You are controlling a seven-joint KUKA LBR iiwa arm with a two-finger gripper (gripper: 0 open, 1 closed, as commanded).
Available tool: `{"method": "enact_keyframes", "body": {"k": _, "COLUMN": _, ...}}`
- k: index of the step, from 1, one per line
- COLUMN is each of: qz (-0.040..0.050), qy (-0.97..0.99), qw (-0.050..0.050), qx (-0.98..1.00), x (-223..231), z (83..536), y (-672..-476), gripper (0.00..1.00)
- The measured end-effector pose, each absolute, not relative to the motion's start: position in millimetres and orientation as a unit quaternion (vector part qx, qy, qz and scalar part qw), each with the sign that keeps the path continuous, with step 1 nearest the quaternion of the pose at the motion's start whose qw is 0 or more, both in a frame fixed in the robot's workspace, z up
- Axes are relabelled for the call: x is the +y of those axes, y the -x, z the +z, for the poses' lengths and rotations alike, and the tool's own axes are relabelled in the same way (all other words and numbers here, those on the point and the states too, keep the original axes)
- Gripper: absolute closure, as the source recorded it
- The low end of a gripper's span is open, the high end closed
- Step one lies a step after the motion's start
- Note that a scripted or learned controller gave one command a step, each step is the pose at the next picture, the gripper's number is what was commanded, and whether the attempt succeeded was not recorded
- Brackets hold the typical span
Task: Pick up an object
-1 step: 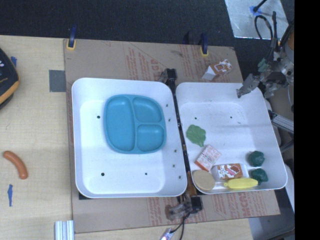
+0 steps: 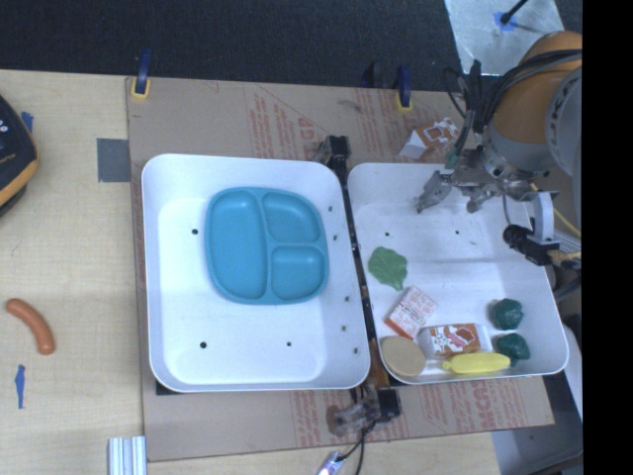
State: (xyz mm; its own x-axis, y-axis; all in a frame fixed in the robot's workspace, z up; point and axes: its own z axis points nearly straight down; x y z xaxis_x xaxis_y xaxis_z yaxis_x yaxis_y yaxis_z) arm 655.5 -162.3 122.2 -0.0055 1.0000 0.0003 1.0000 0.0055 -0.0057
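Nearest us, along the front edge of the right bin point(image 2: 554, 295), we see a yellow banana-shaped toy point(image 2: 478, 363) lying flat, w/ a tan round disc point(image 2: 403, 356) touching the bin's front-left corner and a small printed packet point(image 2: 453, 339) just behind the banana. Two dark green lumps point(image 2: 509, 330) sit at the front-right corner, one behind the other, close but apart. A red-and-white packet point(image 2: 411, 311) lies tilted just behind the disc, and a light green leaf-like piece point(image 2: 388, 266) sits behind that, near the bin's left wall.

We see the gripper point(image 2: 451, 194) over the back part of the right bin, approx. mid-width, its two fingers point(image 2: 429, 195) spread apart w/ nothing between them. It's well apart from every object at the front.

Left bin point(image 2: 158, 265) carries a blue divided plate point(image 2: 266, 244), three compartments, lying flat toward the bin's back-centre.

Outside the bins, a toy sausage point(image 2: 32, 325) lies on the desk point(image 2: 59, 265) near its left edge, and another printed packet point(image 2: 433, 138) rests on the cardboard sheet point(image 2: 257, 122) just behind the right bin's back edge.
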Motion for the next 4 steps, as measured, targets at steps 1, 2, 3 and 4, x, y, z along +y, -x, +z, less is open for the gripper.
{"method": "enact_keyframes", "body": {"k": 1, "qz": 0.0015, "qy": 0.705, "qw": 0.002, "qx": -0.710, "x": -96.1, "z": 128.7, "y": -650.1, "gripper": 0.00}}
{"method": "enact_keyframes", "body": {"k": 2, "qz": 0.0000, "qy": 0.705, "qw": 0.000, "qx": -0.709, "x": -72.8, "z": 193.2, "y": -643.7, "gripper": 0.00}}
{"method": "enact_keyframes", "body": {"k": 3, "qz": 0.0017, "qy": 0.705, "qw": 0.002, "qx": -0.709, "x": -57.2, "z": 191.7, "y": -633.0, "gripper": 0.00}}
{"method": "enact_keyframes", "body": {"k": 4, "qz": 0.0012, "qy": 0.707, "qw": 0.000, "qx": -0.707, "x": -162.9, "z": 214.4, "y": -655.9, "gripper": 0.00}}
